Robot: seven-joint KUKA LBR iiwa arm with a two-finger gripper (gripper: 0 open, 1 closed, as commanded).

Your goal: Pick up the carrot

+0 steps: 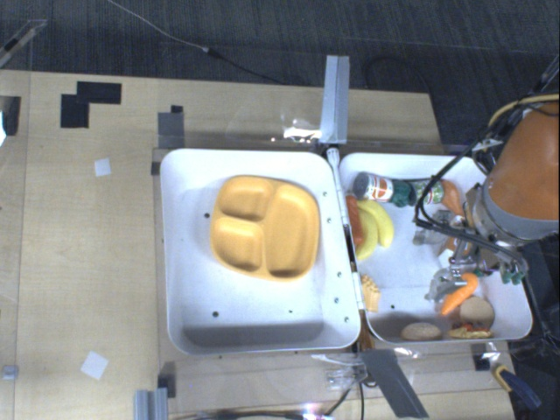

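The carrot (458,295) is a short orange piece lying tilted in the near right part of the right bin (398,269). My gripper (450,278) hangs from the grey and orange arm right over the carrot's upper end, touching or nearly touching it. The gripper's metal parts cover part of the carrot, and the carrot looks to rest on the bin floor.
The right bin also holds a bottle (385,187), a banana (376,226), a red stick-like item (353,219), an orange item (451,197), a tan lump (421,331), and a brown lump (477,311). A yellow divided plate (265,226) sits in the left bin (188,304).
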